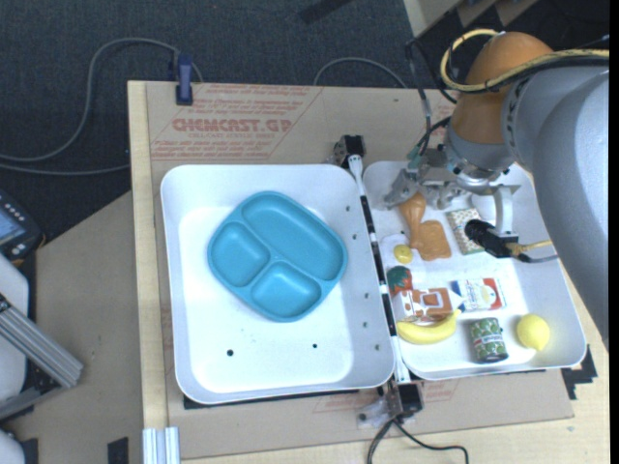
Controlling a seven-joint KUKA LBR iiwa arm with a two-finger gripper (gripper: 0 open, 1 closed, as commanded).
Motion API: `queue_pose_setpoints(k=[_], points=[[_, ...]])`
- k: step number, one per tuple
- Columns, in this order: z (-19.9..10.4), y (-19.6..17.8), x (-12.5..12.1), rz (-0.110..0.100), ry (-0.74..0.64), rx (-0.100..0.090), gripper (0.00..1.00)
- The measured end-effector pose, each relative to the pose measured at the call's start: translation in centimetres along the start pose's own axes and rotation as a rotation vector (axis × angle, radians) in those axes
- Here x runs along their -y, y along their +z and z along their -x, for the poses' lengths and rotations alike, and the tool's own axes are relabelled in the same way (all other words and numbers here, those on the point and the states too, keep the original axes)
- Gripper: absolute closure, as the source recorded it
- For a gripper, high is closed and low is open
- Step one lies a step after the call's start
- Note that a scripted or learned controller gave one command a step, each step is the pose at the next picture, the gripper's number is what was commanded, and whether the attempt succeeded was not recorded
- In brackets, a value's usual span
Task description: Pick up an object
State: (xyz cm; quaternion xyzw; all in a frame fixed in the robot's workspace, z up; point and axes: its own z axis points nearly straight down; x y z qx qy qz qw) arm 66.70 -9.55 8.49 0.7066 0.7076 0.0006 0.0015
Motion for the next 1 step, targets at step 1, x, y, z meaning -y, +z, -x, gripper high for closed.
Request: queue_pose_setpoints(k=[1], points=[[-0.09,-0.01,0.02,-0.001,0.001,0.000,0.00]])
